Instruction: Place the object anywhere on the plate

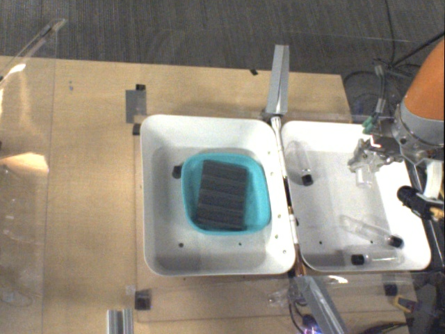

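1. Clear tubes with black caps lie along the right bin's near edge; see-through, so easily missed or slipped off.
2. In the left bin, the dark ribbed block already lies on the teal plate.
3. The gripper hovers over the right bin; I cannot tell its opening.

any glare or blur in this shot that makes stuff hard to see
Camera view: bright glare on the clear sheet at left; the clear tubes in the right bin nearly vanish against the white; the gripper looks soft and washed out; the dark block on the teal plate is crisp.
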You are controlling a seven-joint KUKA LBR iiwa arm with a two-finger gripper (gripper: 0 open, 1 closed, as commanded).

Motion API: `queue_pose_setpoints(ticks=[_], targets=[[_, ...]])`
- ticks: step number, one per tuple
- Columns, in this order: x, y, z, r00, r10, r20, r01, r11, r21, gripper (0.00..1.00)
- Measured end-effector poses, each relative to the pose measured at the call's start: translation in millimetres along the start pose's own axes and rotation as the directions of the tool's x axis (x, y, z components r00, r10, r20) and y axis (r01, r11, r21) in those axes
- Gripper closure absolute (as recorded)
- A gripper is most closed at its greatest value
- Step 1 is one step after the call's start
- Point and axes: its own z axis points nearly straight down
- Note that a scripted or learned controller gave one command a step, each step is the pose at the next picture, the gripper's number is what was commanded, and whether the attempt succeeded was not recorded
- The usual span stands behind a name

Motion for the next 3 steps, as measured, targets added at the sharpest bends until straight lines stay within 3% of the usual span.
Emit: queue_pose_setpoints(ticks=[1,2,3], targets=[[90,-30,31,0.998,-0.063,-0.002,0.063,0.998,0.003,1.00],[90,-30,31,0.998,-0.063,-0.002,0.063,0.998,0.003,0.00],[139,-44,10,1.000,0.024,-0.002,-0.024,1.000,0.002,0.00]])
